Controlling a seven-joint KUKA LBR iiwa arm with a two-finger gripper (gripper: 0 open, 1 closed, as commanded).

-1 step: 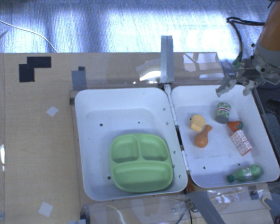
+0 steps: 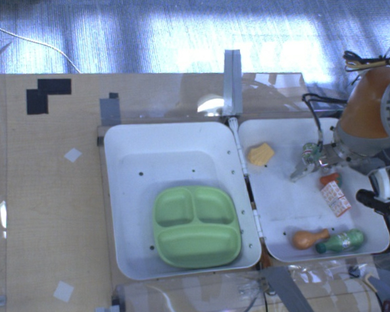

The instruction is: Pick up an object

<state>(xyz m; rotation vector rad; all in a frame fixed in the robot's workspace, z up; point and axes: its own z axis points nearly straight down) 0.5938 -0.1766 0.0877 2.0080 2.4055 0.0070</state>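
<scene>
Camera view looks down on two white bins that sit side by side on a wooden bench. In the left bin (image 2: 128, 189) lies a green plate (image 2: 196, 226) with three little sections, flat on the floor near the front, so it may be a place to put things. The right bin (image 2: 277, 200) holds the small things that can be picked up, spread out so each one is easy to reach. A yellow chunk (image 2: 261, 154), maybe bread or cheese, rests near the back left corner. A small red and white packet (image 2: 334, 196) lies toward the right side. Along the front wall lie an orange toy drumstick (image 2: 310, 238) and a green bottle (image 2: 340, 242), both on their sides and touching end to end. The grey arm (image 2: 375, 111) with its orange band comes in from the right and bends down over the right bin. Its gripper (image 2: 312, 161) hangs low in the middle of that bin, between the yellow chunk and the packet, and points down and to the left. Nothing can be seen between its fingers, so it holds no object. The metal parts are too small and shiny to tell if they are spread apart or pressed together. The packet lies just beside the gripper, so it looks like the nearest thing to try.
</scene>
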